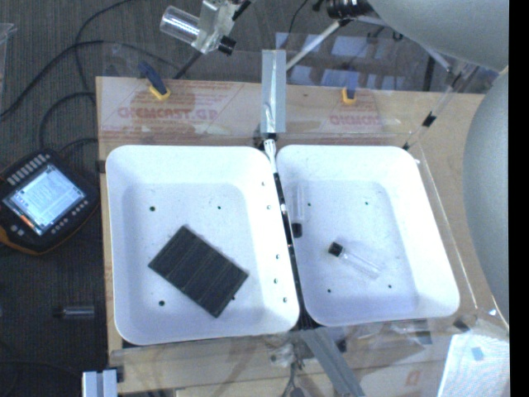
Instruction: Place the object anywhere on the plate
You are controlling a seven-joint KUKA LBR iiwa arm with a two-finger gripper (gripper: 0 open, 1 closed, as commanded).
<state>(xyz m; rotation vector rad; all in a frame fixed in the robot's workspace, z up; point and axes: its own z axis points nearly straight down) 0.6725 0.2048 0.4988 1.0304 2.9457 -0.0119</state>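
- Trouble on the left would have come from the plate (198,270) itself: a dark, ribbed rectangle lying askew on the floor of the left bin (132,172). In my judgement, a round object released across its grooves could have rolled off onto the white floor.
- Gripper (213,25) hung high above the bench's far edge, near the top of the camera view, with a clear cylinder (180,23) just beside it. I could not tell whether the gripper was apart, together or clamped on that cylinder, so a carry could not be assumed.
- Slim clear vial (295,213) with a black tip lay in the right bin (430,222), pressed close along the divider wall. A grasp there risked striking the wall or the rim.
- Second vial (355,259), the likelier object, lay well out on the right bin's floor, slanted, with its black cap toward the upper left. Its body was transparent and faint against the white, and it looked smooth and round. It could have squirted or rolled from a closing grip, and a program might have misjudged its outline.
- Grey arm (438,11) loomed blurred at the upper right.
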